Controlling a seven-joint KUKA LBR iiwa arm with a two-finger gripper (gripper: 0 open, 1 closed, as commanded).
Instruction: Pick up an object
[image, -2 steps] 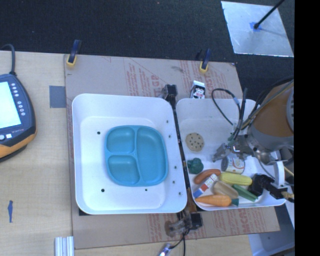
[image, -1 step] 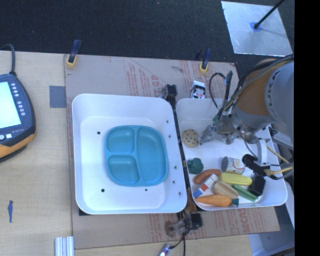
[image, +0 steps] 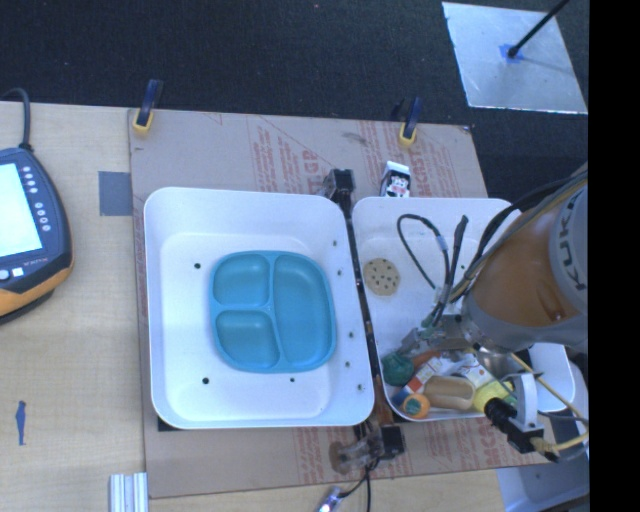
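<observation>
A: Step in hand?

B: Approach, as judged. The gripper (image: 437, 328) is seen low over the right bin (image: 420, 208), just above the pile of toys (image: 440, 385) at the bin's near end. Nothing is seen held, so no grasp is logged yet.

A: Gripper state?

B: Cannot be told; the tip is masked by the arm (image: 525, 275) and its cables.

A: Which object is taken as the target?

B: Not certain. The tan bun-shaped toy (image: 452, 392) is the likeliest, lying in the pile just below the gripper, with a green piece (image: 397, 368) beside it to the left.

A: Orientation?

B: Its long axis is laid roughly left-right across the view, flat on the bin floor. Which end is the front cannot be made out.

A: Next move?

B: A short descent is called for, with the closing line set across that long axis. Crowding by neighbours is a risk: two pieces could be caught, or none.

A: Other items?

B: A cookie (image: 380, 276) is noted alone further up the right bin; a blue divided plate (image: 272, 310) is noted in the left bin (image: 180, 300).
</observation>
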